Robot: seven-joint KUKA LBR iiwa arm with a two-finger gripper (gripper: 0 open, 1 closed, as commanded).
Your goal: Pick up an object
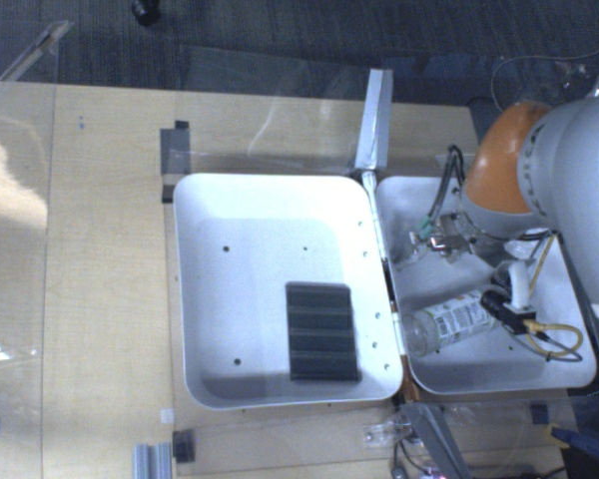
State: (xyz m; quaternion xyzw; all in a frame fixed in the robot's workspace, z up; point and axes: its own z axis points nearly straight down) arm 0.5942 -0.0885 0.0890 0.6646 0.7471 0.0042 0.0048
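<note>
Here the gripper [447,236] sits low in the right bin [479,372], under the arm's orange band [499,163]; whether it is apart or together cannot be told. A clear plastic bottle [447,322] lies on its side just below the gripper. A ridged black block [321,332] rests well left, in the left bin [205,267].

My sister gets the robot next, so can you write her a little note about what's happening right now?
Gripper: the arm is over the right bin; the gripper is hidden under it, so open or shut can't be told.
Things: a clear bottle lies on its side in the right bin, by its left wall. A black ridged block lies flat in the left bin.
Done: nothing looks lifted; both things rest on the bin floors.
Left: grab one and lift it. The bottle seems nearest.
</note>
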